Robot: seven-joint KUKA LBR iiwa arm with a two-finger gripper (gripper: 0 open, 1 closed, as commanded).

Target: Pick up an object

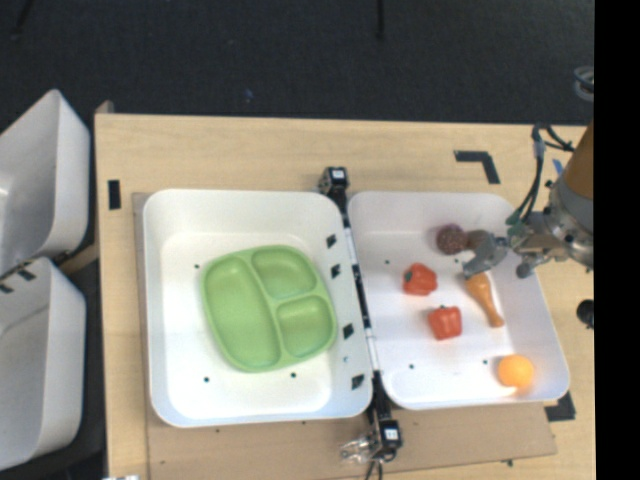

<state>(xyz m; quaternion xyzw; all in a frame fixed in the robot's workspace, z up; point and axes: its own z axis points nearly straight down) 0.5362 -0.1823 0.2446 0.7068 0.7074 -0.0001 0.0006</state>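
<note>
- The arm [568, 218] reaches in from the right, over the right bin [400, 383].
- Its end effector [483, 253] hangs low between a dark red ball [451, 238] and an orange carrot [485, 297]; I can't tell whether it is released or clenched, and nothing shows in its grip.
- Two red peppers [420, 280] [445, 321] lie near the bin's middle.
- An orange [516, 371] sits in the near right corner.
- The left bin [175, 388] holds a green divided tray [267, 307].
- Both bins rest on the table [220, 153].
</note>
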